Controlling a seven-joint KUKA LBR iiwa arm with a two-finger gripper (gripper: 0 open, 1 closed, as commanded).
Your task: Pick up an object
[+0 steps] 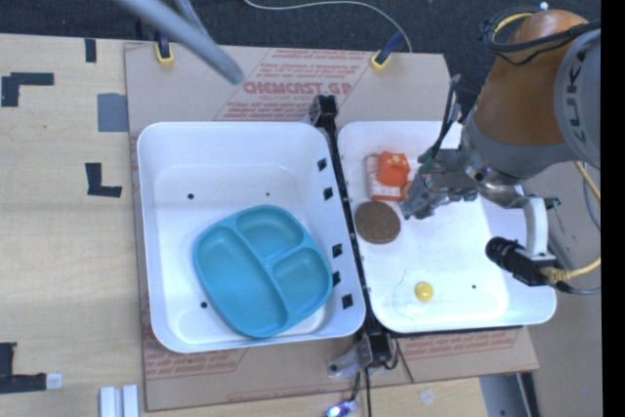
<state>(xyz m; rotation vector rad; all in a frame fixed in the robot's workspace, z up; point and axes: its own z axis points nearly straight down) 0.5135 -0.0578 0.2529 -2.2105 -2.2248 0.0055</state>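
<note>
Nearest us in the right bin (527, 308) lies a small yellow ball (423, 291), well apart from the rest. Beyond it we see a brown disc (377, 223) flat on the bin floor, and just behind that an orange packet (389, 173), the two almost touching. In the left bin (161, 210) sits a blue tray (262, 269). Farther back, cardboard (283, 88) lies under both bins on the counter (49, 210).

The gripper (422, 198) hangs low over the right bin, just beside the disc and the packet; we cannot tell how far it is parted, and we see nothing held in it.

We judge the nearest candidates to be the disc or the packet. The risks as we read them: the disc is thin and flat, so it may slip out of the grasp; the packet is so close that a descent could nudge both; and the divider (337, 200) stands near enough to foul a leftward reach
</note>
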